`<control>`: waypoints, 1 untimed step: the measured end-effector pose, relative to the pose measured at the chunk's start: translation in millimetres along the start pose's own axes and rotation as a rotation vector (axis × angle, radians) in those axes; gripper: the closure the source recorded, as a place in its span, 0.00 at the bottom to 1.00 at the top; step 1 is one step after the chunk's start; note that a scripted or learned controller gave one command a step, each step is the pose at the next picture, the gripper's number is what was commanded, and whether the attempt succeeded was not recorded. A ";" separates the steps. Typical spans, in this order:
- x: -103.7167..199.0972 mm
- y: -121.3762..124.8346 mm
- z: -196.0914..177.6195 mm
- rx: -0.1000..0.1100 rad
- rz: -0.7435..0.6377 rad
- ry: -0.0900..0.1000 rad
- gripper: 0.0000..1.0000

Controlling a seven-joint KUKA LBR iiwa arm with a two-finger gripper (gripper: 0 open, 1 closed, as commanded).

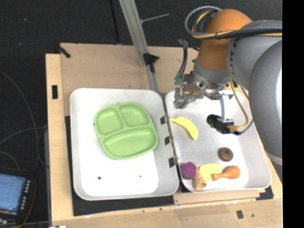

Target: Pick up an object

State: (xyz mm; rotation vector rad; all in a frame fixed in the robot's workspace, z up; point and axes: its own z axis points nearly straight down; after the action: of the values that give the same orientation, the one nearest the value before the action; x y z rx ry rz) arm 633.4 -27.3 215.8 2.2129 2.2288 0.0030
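Hand (181, 99) first: it hangs over the right bin's (247, 148) far left corner, at about eleven o'clock from the bin's middle, and I cannot tell its state or see anything in it.

Nearest me, along that bin's near edge, the small things crowd together: a purple ball (188, 169), a yellow piece (209, 171) just beside it, and an orange-brown toy (227, 174) lying against the yellow. A brown disc (225, 153) sits a little farther in, at three o'clock. Beyond them the banana (185, 127) lies alone on bare floor, just below the hand, so I would guess it is the easiest pick, with room on either side.

Left bin (85, 175) holds a green tray (126, 130), upright, tilted toward ten o'clock. Both bins rest on the bench (95, 61).
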 end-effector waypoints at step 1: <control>42.7 11.1 -2.8 0.000 0.001 -0.001 1.00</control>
State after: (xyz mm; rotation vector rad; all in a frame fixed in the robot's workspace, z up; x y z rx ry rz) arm 644.2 15.5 218.6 2.2136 2.2268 0.0020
